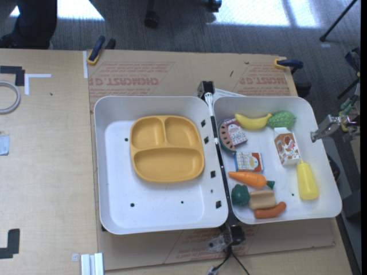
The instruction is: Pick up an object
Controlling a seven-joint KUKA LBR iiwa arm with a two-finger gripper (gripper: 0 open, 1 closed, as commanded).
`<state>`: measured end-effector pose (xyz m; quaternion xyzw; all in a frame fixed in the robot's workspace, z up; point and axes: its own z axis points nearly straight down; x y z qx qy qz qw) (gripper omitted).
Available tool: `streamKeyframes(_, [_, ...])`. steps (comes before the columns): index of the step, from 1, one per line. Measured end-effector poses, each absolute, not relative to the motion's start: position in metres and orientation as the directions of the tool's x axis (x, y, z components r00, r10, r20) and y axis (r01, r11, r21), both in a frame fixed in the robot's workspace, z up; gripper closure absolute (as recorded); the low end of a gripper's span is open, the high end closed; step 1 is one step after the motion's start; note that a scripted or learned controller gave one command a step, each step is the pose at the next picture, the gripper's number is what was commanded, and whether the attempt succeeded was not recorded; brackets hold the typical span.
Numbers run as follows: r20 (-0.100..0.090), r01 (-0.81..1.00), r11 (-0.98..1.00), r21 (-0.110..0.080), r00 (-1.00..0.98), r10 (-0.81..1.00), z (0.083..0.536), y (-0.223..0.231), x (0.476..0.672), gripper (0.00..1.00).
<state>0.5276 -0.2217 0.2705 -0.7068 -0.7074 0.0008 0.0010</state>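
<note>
The right bin [321, 202] holds several toy foods. A yellow banana [252, 120] and a green leafy piece [282, 119] lie at its far end. Below them are a watermelon slice [231, 135], a small milk carton [287, 148] and a little printed box [248, 161]. A yellow bottle [307, 181] lies along the right side. Near the front lie an orange carrot [249, 179], a dark green piece [240, 195], a tan block [262, 199] and a red-orange sausage [269, 211]. The left bin [114, 211] holds a yellow divided plate [166, 148].
Both bins rest on a cardboard sheet [132, 73] on the wooden bench [46, 171]. Clamps sit at the sheet's far corners [96, 49] [288, 65]. A metal fixture [335, 125] juts in just past the right bin's right wall. Cables [229, 251] run from the front between the bins.
</note>
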Motion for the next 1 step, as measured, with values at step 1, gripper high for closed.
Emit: streamKeyframes(1, [0.0,0.999,-0.032,-0.001,0.032,0.999,0.1014,-0.173,0.528,0.0])
